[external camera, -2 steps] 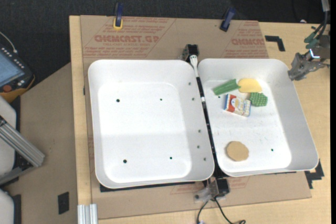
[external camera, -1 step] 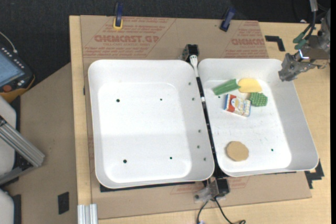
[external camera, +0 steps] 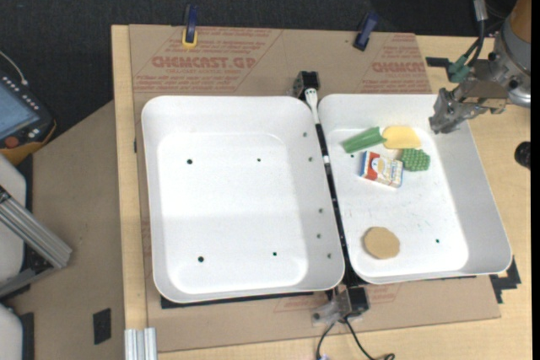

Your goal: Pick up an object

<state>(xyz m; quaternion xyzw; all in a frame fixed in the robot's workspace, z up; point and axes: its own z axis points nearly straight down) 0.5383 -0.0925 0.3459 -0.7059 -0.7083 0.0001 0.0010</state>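
Observation:
The right bin (external camera: 472, 206) holds several small objects. A green bar (external camera: 361, 139), a yellow piece (external camera: 401, 136), a green textured piece (external camera: 415, 159) and a small white printed box (external camera: 382, 169) cluster in its upper middle. A tan round disc (external camera: 381, 244) lies nearer the front. My gripper (external camera: 445, 117) hangs over the bin's upper right corner, to the right of the cluster and apart from it. Nothing shows between its fingers.
The left bin (external camera: 169, 181) sits beside the right one on a cardboard sheet (external camera: 253, 55). Blue clamps (external camera: 191, 25) hold the sheet at the back edge. Cables run along the seam between the bins.

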